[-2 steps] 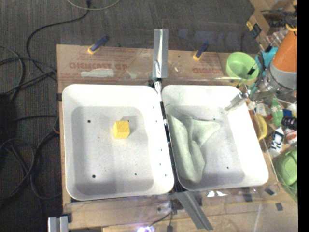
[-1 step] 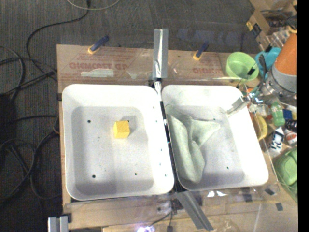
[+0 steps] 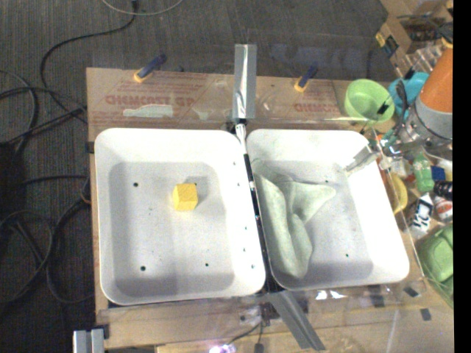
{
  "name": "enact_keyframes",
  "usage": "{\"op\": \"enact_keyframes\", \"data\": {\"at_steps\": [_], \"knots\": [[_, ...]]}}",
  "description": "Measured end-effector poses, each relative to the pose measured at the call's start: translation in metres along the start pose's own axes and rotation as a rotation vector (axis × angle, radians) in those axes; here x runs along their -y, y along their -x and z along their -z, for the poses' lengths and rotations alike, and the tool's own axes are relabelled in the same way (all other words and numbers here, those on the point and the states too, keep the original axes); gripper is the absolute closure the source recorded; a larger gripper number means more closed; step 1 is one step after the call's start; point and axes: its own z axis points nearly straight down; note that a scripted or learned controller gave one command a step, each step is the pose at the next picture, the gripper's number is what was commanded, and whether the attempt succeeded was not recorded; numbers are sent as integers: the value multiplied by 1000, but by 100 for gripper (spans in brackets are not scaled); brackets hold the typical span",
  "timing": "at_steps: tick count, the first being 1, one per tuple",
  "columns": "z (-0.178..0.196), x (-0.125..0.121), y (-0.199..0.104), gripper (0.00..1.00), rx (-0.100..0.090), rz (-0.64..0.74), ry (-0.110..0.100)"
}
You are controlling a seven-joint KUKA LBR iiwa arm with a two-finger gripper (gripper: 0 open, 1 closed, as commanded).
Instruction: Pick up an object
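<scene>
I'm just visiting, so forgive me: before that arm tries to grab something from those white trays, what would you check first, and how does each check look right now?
1. Something to pick: ok. A yellow block sits in the left bin, and a pale green cloth lies in the right bin.
2. Block free of neighbours: ok, nothing touches it.
3. Cloth lying flat: not ok, it is crumpled against the bin's left wall.
4. Gripper over a target: not ok, it is at the right bin's upper right corner, off the cloth.
5. Fingers open: cannot tell.
6. Gripper carrying nothing: cannot tell.
</scene>
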Motion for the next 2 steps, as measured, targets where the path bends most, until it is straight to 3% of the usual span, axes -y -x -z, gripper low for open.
{"op": "enact_keyframes", "data": {"at_steps": [1, 2], "knots": [[-26, -10, 4, 0, 3, 7, -4], [-4, 1, 1, 0, 5, 39, -3]]}}
